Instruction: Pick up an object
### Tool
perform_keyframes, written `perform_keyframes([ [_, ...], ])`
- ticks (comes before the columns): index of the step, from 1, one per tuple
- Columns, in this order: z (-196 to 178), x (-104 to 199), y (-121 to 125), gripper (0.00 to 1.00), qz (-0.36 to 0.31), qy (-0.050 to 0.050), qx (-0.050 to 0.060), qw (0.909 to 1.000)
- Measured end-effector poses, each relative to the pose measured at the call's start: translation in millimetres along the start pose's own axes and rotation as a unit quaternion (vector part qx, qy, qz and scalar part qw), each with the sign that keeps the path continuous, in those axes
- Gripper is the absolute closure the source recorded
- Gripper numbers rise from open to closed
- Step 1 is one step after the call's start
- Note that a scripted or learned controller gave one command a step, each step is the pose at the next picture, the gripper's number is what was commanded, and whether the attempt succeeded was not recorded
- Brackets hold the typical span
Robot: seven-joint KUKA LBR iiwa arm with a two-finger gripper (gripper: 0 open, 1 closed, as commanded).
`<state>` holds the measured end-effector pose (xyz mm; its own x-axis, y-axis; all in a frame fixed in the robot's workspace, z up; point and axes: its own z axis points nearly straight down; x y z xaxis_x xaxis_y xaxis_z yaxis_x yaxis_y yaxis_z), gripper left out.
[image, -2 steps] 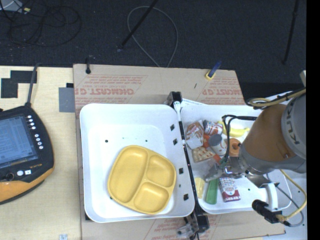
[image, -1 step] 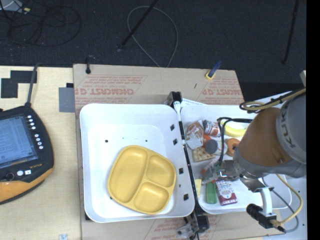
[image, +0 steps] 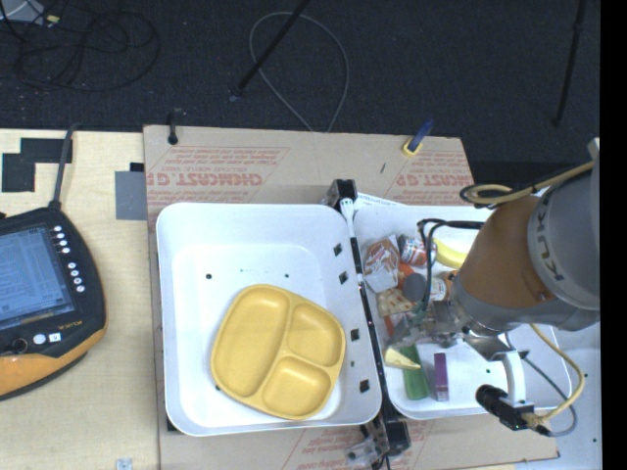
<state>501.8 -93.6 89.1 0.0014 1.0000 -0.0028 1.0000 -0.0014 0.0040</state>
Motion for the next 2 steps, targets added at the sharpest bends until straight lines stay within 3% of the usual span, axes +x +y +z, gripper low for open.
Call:
perform_keyframes([
  [1, 1.4, 10.2, 48.2, 0.00, -0.002, 0.002, 0.002, 1.0000],
  [2, -8.0, 9.4, 45.7, 1.00, 0.000, 0.002, 0.005, 1.0000],
])
